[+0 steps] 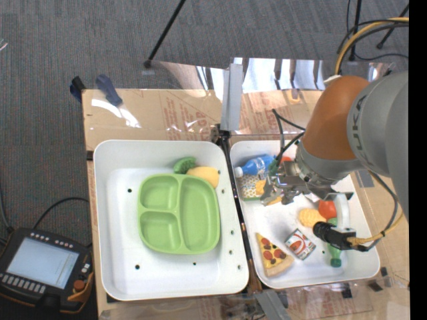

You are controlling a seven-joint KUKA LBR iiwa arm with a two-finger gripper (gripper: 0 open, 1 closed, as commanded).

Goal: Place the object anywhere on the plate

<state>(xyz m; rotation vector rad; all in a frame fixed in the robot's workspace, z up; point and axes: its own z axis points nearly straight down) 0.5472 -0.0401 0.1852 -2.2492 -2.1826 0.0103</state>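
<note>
The camera view shows the hand (275, 191), fingers hard to make out, low over toys right of the green plate (179, 213); they look light, hard and slippery, so grip the middle.

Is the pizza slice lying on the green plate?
No, the pizza slice lies in the right bin beside a small can, while the green plate sits in the left bin.

One fixed overhead view

We look down at a slant on both bins (107, 179), the arm (353, 125) entering from our right.
</note>
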